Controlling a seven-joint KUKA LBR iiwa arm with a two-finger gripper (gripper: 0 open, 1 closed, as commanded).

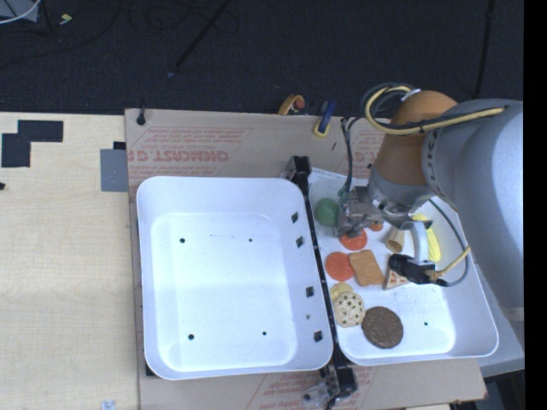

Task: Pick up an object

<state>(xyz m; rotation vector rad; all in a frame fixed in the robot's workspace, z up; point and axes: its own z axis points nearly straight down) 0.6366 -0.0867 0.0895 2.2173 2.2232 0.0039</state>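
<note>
Arm reached in from the right, gripper [352, 220] low over the near-left part of the right bin [466, 336]. Gripper state could not be told; the wrist body hid the tip from above.

Objects all lay in the right bin, clustered along its left side. A green ball [326, 211] sat just left of the gripper, near the dividing wall. A red-orange disc [353, 240] lay directly below the gripper, partly covered by it. A second orange disc [339, 266] sat beside a tan cracker-like slab [367, 267]. Further toward the front: a pale spotted cookie [348, 307] and a dark brown round cookie [382, 326]. A yellow banana-like piece [432, 239] and a small pizza-like wedge [395, 278] lay to the right, near a black cable end. Left bin [222, 272] held nothing to grasp.

Judgement on handling: these looked like toy food pieces, so light, rigid and probably smooth plastic. Flat discs and cookies lay flush on the bin floor, offering only thin edges; a pinch across the diameter would likely be needed, with risk of sliding off. The green ball looked easier to span but could roll toward the wall. The disc under the gripper seemed the likeliest target. Nothing was seen held.
</note>
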